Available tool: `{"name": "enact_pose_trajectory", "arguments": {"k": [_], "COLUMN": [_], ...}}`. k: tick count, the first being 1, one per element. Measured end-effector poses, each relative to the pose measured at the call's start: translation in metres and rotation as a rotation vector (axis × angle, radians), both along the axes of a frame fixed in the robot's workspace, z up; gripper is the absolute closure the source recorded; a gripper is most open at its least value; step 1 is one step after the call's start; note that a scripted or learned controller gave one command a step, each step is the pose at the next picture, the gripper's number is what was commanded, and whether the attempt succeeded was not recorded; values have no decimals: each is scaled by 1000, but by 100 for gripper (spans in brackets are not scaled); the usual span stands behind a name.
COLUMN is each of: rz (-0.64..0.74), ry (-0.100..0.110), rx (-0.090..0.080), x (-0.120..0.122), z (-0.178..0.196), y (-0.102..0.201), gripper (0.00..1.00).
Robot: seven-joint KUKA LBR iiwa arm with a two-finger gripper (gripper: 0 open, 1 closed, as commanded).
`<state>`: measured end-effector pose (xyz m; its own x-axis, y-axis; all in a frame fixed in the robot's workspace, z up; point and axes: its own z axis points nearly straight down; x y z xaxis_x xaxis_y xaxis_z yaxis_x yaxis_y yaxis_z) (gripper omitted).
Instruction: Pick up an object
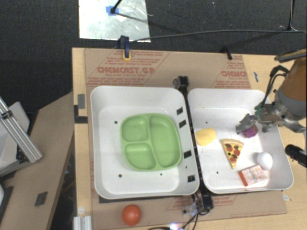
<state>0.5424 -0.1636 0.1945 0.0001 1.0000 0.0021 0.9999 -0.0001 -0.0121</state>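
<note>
The arm is seen at the right side of the camera view, reaching in toward the left. Its upper segment is wrapped by an orange band, below which a grey wrist section is carried. Dark cables are looped along the arm's left side, running down toward the wrist. The wrist is bent so that the gripper is pointed leftward and slightly downward, held low. The gripper body is made up of grey metal parts with a small green patch near its mount. Whether the fingers are parted or closed cannot be made out, as they are blurred together at this size.
</note>
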Motion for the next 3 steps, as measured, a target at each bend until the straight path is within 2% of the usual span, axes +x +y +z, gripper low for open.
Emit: {"name": "enact_pose_trajectory", "arguments": {"k": [1, 3], "rz": [3, 1], "ry": [-13, -13], "rx": [-2, -1], "x": [3, -1], "z": [8, -103], "y": [1, 1], "gripper": [0, 0]}}
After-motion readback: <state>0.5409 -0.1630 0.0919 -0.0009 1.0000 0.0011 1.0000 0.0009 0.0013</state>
